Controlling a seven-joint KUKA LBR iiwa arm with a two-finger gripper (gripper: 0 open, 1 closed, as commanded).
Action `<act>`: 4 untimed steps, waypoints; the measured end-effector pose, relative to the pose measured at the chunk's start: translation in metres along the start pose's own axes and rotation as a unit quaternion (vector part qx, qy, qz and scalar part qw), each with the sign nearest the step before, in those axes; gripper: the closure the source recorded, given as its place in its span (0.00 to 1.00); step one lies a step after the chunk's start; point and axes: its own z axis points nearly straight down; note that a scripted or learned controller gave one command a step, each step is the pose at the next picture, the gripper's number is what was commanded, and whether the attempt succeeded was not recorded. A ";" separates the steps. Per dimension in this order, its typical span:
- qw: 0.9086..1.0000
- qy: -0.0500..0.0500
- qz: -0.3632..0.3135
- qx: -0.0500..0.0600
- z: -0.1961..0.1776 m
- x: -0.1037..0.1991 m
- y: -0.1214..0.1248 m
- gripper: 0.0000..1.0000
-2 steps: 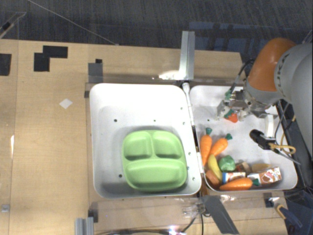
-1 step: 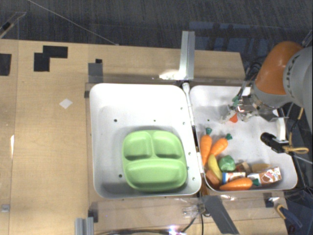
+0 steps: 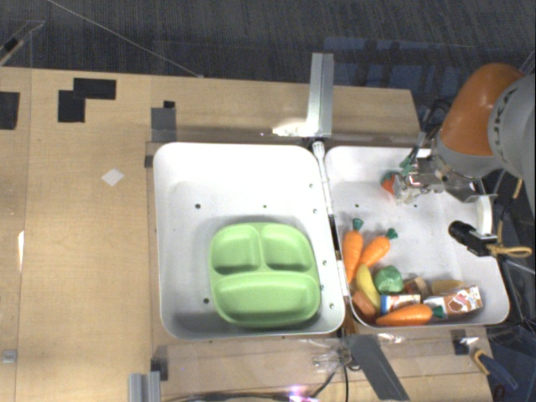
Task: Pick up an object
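The gripper (image 3: 408, 184), its closure impossible to tell, hangs over the right bin (image 3: 435, 224), a small, perhaps red object (image 3: 389, 183) blurred just beside it.

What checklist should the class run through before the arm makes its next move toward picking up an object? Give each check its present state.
1. Hand over the right bin: ok.
2. Small red object beside the hand: ok.
3. Object held between the fingers: cannot tell.
4. Other targets piled at the bin's near edge, carrots included: ok.
5. Green tray in the left bin, away from the hand: ok.
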 end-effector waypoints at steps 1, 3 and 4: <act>1.000 0.000 0.000 0.002 0.001 0.000 -0.001 0.00; 0.996 0.001 -0.086 0.007 -0.230 0.040 0.013 0.00; 0.980 0.003 -0.198 0.008 -0.142 0.055 0.025 0.00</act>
